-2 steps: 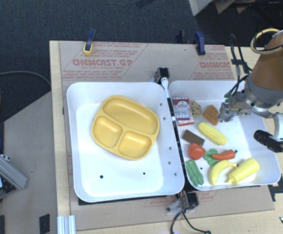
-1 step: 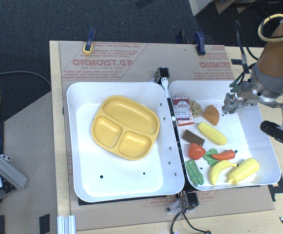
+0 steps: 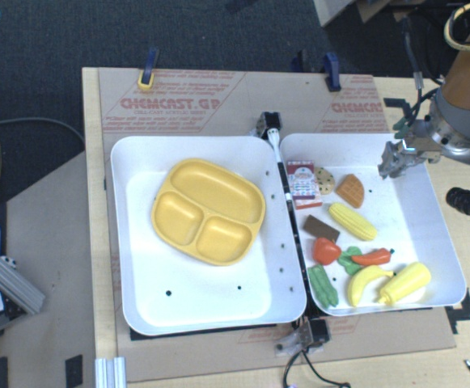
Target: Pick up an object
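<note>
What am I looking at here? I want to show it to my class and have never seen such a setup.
One camera looks down at a slant on a bench. A grey robot arm reaches in from the right; its pincer hangs over the right bin, holding nothing that can be seen. That bin holds toy food: corn, a banana, a tomato, a cookie and a small red box. The left bin holds a yellow tray.
</note>
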Robot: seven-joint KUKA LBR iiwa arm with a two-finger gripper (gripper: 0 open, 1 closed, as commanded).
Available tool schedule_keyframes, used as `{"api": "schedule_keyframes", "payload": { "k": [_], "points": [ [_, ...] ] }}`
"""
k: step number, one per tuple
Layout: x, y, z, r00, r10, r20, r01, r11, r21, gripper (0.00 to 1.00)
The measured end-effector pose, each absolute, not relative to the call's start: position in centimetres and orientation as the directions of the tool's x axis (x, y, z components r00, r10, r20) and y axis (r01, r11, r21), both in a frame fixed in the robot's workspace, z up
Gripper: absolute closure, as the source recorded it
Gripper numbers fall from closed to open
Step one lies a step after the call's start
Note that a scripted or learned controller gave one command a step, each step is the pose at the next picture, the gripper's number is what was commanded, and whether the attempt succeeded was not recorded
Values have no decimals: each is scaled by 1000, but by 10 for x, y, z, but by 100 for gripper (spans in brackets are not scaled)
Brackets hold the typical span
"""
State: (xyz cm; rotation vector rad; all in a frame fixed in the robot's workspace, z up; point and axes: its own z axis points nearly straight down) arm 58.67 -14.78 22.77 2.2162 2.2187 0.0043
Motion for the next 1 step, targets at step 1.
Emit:
{"api": "schedule_keyframes", "payload": {
  "k": [1],
  "points": [
    [551, -118, 234, -2, 1000, 2, 1000, 2, -3, 100]
  ]
}}
